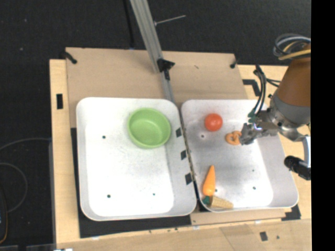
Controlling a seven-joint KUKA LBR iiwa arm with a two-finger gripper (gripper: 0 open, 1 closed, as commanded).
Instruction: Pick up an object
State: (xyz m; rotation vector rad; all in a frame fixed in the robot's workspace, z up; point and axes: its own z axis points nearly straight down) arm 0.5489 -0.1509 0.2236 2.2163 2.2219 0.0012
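Observation:
In the right bin point(261, 192) lie a red tomato-like ball point(213, 122), a small orange ring-shaped piece point(233, 138), an orange carrot point(209, 180) with a green end, and a tan wedge point(221, 203) at the front rim. My gripper point(248, 134) hangs low over the right bin, right beside the orange ring and touching or nearly touching its right side. The view is too small to tell how it grips. A green bowl point(149, 128) sits in the left bin point(104, 192).
A slanted metal rail point(149, 33) crosses from the top down to the gap between the bins. The arm's orange band point(297, 80) and cables stand at the right edge. The bins rest on a tan board point(120, 72).

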